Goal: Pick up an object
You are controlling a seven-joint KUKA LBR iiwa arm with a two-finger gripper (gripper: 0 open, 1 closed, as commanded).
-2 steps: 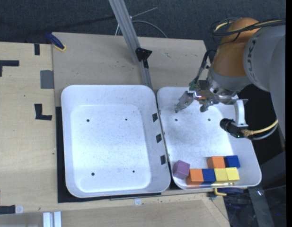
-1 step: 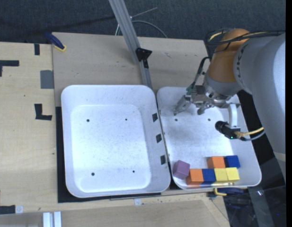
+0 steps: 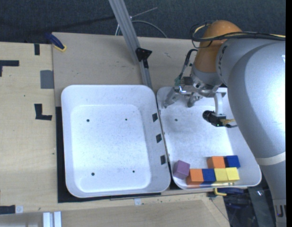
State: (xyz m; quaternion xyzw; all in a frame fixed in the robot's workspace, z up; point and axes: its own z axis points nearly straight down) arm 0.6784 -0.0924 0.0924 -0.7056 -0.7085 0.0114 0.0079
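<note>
Two shallow white bins sat side by side on the bench (image 3: 103, 60). The left bin (image 3: 70, 98) showed a bare speckled floor with four small dark dots. The right bin (image 3: 183, 136) carried all the objects, gathered along its near edge: a purple block (image 3: 181, 168) at the left of the group, tilted off square with a corner towards the near rim; just beside it an orange block (image 3: 196, 175), then a blue block (image 3: 208, 174) and two yellow blocks (image 3: 226, 174) in a touching row. Behind that row stood a second orange block (image 3: 216, 162) and a second blue block (image 3: 232, 161), also touching. The row's long axis ran left to right, parallel with the bin's near rim.

My arm (image 3: 259, 93) entered from the right, its grey bulk covering the right bin's far-right side, the orange band (image 3: 216, 37) above the wrist. My gripper (image 3: 180, 97) hung over the far-left corner of the right bin, near the wall shared with the left bin — well apart from the blocks. Its fingers pointed down and left; they appeared spread somewhat apart, with nothing between them.

Every block lay on the bin floor — none lifted

A grey metal rail (image 3: 127, 25) crossed the bench at a slant behind the bins
</note>
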